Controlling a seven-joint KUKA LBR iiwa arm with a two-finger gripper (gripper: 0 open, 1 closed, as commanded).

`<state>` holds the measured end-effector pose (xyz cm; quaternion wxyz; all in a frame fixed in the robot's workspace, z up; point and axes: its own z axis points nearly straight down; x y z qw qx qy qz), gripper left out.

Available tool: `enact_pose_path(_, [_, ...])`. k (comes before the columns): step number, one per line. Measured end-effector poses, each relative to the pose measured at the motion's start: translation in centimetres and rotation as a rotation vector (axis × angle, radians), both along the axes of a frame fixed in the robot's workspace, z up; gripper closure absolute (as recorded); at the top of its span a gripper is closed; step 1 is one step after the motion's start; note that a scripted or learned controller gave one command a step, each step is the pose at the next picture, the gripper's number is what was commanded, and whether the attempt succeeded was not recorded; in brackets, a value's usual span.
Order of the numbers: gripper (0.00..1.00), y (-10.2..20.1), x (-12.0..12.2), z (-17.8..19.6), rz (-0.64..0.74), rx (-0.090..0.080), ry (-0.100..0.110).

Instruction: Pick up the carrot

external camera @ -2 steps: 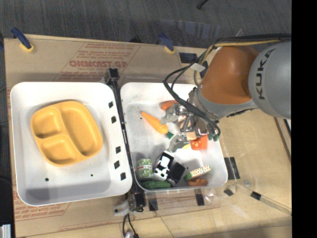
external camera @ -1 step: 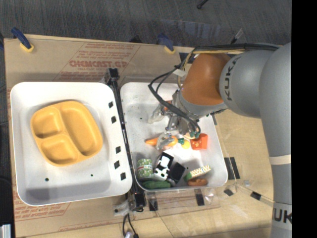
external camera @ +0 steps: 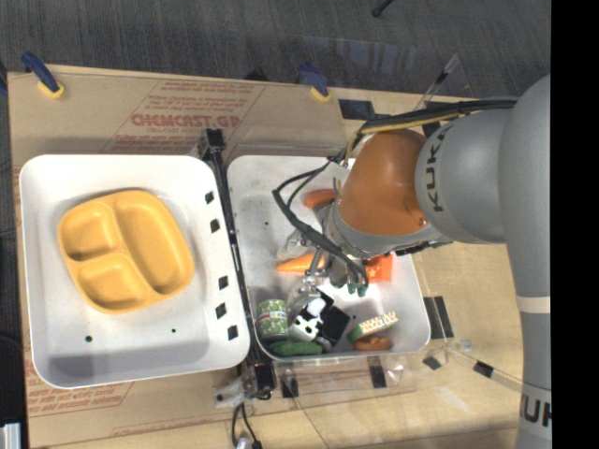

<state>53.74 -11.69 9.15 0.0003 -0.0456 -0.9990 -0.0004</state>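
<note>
Nearest me, toys crowded the right bin's (external camera: 251,251) front edge: a green can (external camera: 272,315) and a black-and-white cow (external camera: 318,323). Just behind, the gripper (external camera: 328,274) hung over the carrot (external camera: 295,264), which lay on the bin floor, seemingly not yet lifted. Whether its jaws stood apart, I couldn't tell.

A robotics lab — a grey KUKA arm (external camera: 487,171) with loose black cables reaches over a table (external camera: 140,110) covered in printed cardboard held by blue clamps (external camera: 42,75), two white bins (external camera: 56,344) fixed side by side, grey carpet (external camera: 187,7) beyond.
</note>
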Motion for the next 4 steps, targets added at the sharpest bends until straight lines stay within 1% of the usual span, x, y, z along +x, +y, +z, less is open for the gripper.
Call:
enact_pose_path(1, [0.00, -0.4, 2.3, 0.1, -0.414, -0.001, -0.002])
enact_pose_path(2, [0.00, -1.0, 0.2, -0.1, -0.905, -0.002, 0.006])
enact_pose_path(3, [0.00, -0.9, -6.0, 0.0, -1.112, -0.001, -0.003])
enact_pose_path(4, [0.00, -2.5, -2.1, 0.0, -1.601, -0.002, 0.004])
